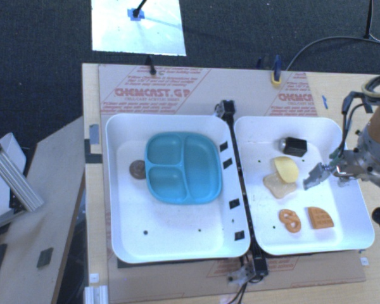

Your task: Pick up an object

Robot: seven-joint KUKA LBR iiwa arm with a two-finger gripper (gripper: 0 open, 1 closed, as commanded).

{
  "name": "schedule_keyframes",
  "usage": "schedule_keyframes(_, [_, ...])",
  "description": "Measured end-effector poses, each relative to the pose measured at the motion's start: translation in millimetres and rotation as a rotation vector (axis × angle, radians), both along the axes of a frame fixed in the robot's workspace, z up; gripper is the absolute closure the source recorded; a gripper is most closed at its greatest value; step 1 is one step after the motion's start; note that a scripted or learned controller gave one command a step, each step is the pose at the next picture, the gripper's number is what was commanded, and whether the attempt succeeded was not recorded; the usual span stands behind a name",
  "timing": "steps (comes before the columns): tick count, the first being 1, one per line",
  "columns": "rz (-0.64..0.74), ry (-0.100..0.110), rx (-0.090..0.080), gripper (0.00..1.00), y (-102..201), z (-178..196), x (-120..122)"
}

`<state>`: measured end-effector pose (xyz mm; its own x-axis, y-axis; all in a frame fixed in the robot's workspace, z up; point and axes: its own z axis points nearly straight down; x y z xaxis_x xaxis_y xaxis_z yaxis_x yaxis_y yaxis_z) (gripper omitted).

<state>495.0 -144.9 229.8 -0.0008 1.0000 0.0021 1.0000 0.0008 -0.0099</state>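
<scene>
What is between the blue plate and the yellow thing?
In the camera view, the bins' touching white walls with black clips lie between the blue divided plastic plate and the yellow rounded piece.

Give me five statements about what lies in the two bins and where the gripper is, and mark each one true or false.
1. The blue divided plate lies in the left bin. True.
2. The pretzel lies on the blue plate. False: it lies in the right bin, beside the orange wedge.
3. The gripper is over the right bin. True.
4. The black block sits between the gripper's fingers. False: it lies apart, nearer the bin's far wall.
5. The small brown disc lies in the right bin. False: it lies in the left bin, at the plate's left edge.
</scene>
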Motion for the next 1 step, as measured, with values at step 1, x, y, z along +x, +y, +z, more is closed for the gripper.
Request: schedule_keyframes(1, [0.003,-0.011,-0.002,0.0,0.3,5.4,2.5])
